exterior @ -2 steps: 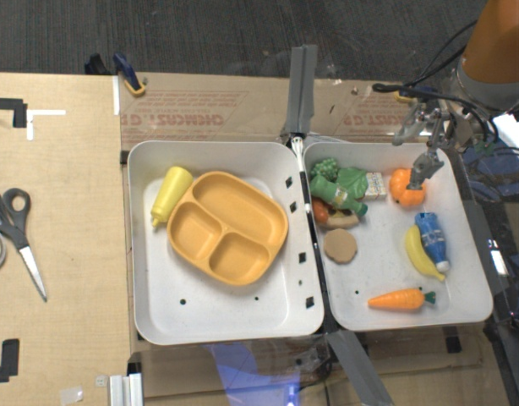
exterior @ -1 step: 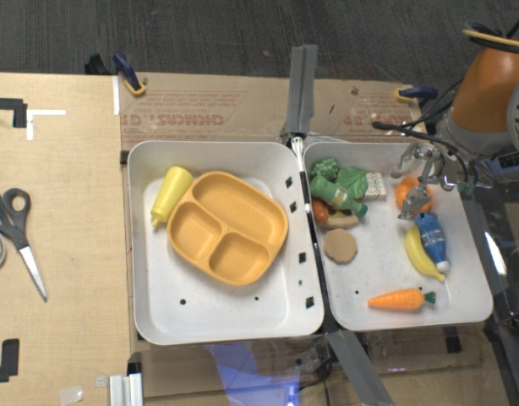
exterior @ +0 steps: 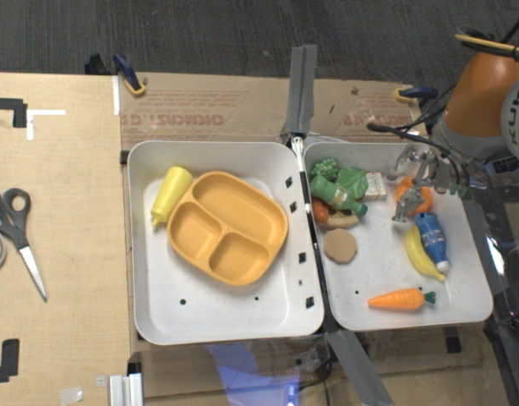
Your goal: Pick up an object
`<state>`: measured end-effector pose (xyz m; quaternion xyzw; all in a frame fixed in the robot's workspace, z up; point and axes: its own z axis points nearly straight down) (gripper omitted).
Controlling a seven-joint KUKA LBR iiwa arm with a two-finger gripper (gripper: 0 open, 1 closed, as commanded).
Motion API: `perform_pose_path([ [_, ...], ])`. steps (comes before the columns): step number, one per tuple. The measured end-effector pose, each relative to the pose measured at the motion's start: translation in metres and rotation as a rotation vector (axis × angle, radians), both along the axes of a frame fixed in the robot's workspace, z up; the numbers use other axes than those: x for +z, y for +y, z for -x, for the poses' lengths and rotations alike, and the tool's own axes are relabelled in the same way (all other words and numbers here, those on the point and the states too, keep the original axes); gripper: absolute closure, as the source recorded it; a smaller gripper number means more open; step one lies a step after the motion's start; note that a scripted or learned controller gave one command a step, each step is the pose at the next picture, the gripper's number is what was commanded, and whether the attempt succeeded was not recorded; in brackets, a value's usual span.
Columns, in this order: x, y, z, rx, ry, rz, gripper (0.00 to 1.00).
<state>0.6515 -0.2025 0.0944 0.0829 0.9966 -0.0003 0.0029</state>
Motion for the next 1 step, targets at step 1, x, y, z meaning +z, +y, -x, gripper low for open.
perform_pose_path([
  [1, 0.0115, 0.0012, -0.0021, 0.004, -0.006, 0.002, 1.00],
])
